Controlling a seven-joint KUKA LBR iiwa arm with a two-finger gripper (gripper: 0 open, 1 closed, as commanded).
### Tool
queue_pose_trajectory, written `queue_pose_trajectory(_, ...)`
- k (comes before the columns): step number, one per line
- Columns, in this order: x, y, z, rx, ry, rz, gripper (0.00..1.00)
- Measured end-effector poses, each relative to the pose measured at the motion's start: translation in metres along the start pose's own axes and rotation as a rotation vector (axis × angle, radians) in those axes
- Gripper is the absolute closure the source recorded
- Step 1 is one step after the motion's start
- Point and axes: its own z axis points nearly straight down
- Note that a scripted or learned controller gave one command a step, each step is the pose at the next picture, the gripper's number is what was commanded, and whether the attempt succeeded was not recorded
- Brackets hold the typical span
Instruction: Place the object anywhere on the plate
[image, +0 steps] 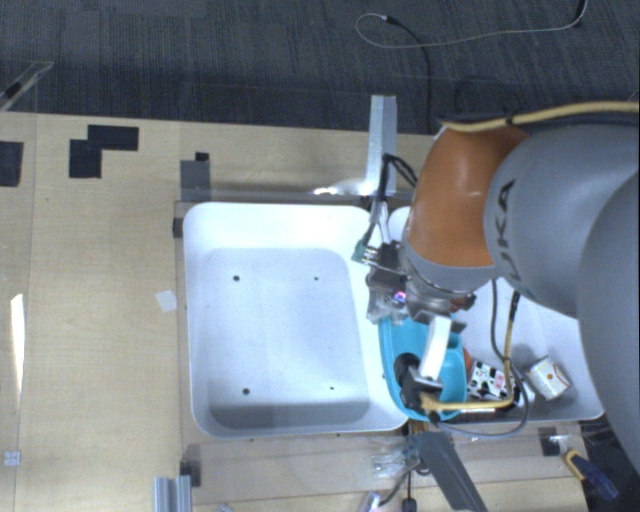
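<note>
**Gripper** (416, 328): at the end of the grey, orange-banded arm (560, 210), pointed down into the bin (540, 335). Whether it is spread, closed or pinching anything is hidden by the wrist, and nothing can be seen held.

**Plate** (456, 378): blue and round, directly beneath the gripper. It is mostly covered, with blue showing only on either side of the tool.

**Block** (548, 378): small, pale, with a darker round face, lying loose on the bin floor. This is judged the likeliest object for the task, though that is not certain. It lies apart from the gripper, off to the side where the arm comes in and a little toward the front edge of the bench, clear of the plate's rim. It is compact and slightly turned, with no clear long axis.

**Patterned piece** (486, 379): small, black and white, between the gripper and the block and just beside the plate's edge. It is too small to identify.

**Second bin** (280, 330): white, on the gripper's opposite side.

**Note:** if the block is the object and the gripper is unloaded, the next move would turn on a sideways shift away from the plate toward the block, passing the patterned piece.
</note>
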Motion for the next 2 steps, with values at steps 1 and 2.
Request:
queue_pose_trajectory(1,0.058,-0.021,-0.006,0.002,-0.003,-0.065,1.00)
queue_pose_trajectory(2,0.136,-0.033,0.152,-0.017,0.018,0.276,1.00)
